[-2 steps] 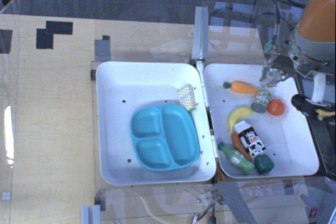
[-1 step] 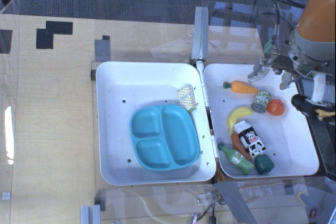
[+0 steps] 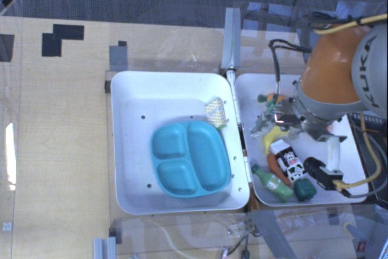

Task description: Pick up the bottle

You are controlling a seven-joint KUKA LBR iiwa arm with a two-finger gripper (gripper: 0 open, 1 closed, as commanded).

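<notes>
The bottle [image 3: 272, 183] is green with a pale cap end and lies on its side at the front left corner of the right bin [image 3: 254, 94]. My gripper [image 3: 267, 121] hangs over the middle left of that bin, well behind the bottle and just above a yellow banana [image 3: 271, 139]. The grey and orange arm covers much of the bin's right half. Nothing shows between the gripper and the bottle but other toys.
Next to the bottle lie an orange carrot [image 3: 277, 168], a white black-spotted carton [image 3: 290, 162] and a dark green lump [image 3: 305, 190]. Small toys [image 3: 265, 97] sit at the bin's back. The left bin [image 3: 130, 130] holds a blue divided plate [image 3: 191, 158] and a patterned scrap [image 3: 215, 111].
</notes>
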